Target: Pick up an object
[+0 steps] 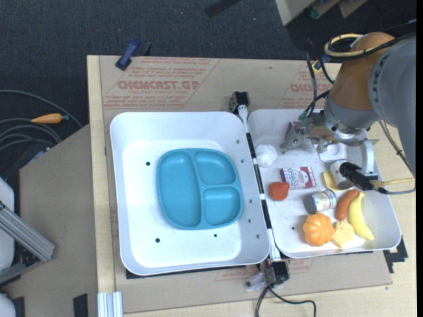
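Note:
My gripper hangs over the back of the right bin, and nothing shows in its grasp. Just left of it and nearer the camera lies a small white lump. A red-and-white packet sits in front of the gripper, with a red tomato beside it. Nearer the front are a small jar, an orange pumpkin, a yellow cheese wedge, a banana and an orange-red sausage. A small yellow piece lies by the packet.
The left bin holds a blue divided plate. A ridge with black clips joins the two bins. The arm's orange band stands above the right bin's back edge. A blue tool lies on the bench at the back left.

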Robot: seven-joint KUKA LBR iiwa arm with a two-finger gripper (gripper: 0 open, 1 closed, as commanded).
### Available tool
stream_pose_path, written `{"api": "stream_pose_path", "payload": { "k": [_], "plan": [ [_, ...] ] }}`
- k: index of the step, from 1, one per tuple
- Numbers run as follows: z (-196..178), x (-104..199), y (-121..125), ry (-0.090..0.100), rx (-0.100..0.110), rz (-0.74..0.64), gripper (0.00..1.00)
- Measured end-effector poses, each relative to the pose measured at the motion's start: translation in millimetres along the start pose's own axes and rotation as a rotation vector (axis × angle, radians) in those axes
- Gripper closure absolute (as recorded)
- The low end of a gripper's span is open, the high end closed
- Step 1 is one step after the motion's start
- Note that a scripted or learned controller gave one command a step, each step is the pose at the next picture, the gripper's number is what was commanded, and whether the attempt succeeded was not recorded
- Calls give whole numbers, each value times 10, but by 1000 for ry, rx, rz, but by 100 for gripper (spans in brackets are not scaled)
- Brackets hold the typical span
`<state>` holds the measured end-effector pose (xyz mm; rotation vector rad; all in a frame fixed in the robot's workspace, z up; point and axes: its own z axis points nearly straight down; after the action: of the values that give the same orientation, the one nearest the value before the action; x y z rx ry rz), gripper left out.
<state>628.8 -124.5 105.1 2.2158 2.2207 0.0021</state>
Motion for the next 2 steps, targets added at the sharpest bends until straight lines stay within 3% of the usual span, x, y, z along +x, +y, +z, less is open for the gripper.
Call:
{"api": "stream_pose_path", "payload": {
  "k": [1, 2],
  "plan": [
    [206, 165, 262, 2, 3, 1, 0],
    [96, 163, 271, 0, 0, 0, 100]
  ]
}}
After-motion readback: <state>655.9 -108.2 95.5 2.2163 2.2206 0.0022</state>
